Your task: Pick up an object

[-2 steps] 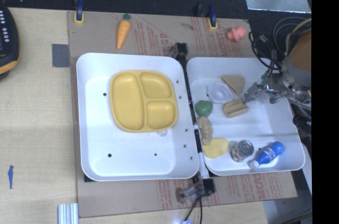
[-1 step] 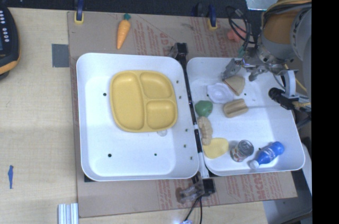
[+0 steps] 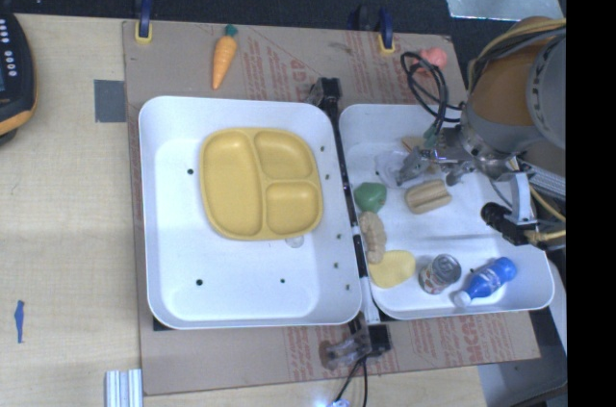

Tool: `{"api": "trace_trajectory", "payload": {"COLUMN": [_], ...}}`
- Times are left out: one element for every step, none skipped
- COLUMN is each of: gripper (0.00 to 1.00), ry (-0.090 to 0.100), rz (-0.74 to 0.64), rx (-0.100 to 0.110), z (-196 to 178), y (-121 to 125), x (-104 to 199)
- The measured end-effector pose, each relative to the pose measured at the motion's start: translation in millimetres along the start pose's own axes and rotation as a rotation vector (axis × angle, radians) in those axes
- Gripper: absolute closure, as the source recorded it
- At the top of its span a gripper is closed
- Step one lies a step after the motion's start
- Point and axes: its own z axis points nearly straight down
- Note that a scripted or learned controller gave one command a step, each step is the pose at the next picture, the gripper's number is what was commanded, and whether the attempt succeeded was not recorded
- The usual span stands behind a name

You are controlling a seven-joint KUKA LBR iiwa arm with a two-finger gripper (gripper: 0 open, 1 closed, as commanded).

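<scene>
Left on the counter (image 3: 67, 232): a dark device with buttons (image 3: 13, 73) at the frame's left edge, a toy carrot (image 3: 223, 57) lying above the left bin.

Left bin (image 3: 173, 290), centre-left of the frame: holding a yellow divided plate (image 3: 260, 182) in its upper half, three compartments, nothing visible in them.

Right bin (image 3: 520, 299), touching the left one along the middle seam: along its left wall, a green rounded piece (image 3: 370, 196), below it a tan lumpy piece (image 3: 372, 236), then a pale yellow piece (image 3: 392, 268) at the lower left corner. Right of those, along the bottom wall, a small round can (image 3: 443, 272) and a blue bottle (image 3: 487, 281) lying on its side. In the upper middle, a tan block (image 3: 428, 196), apart from the others.

Hand (image 3: 429, 161) in the right bin's upper part, just above the tan block, fingers spread, pinching nothing. Grey arm with orange band (image 3: 505, 88) at the right edge.
</scene>
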Motion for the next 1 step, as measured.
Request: {"api": "trace_trajectory", "payload": {"gripper": [0.00], "ry": [-0.001], "rz": [-0.001], "rx": [-0.003], "z": [15.3], "y": [-39.4], "x": [-1.5]}}
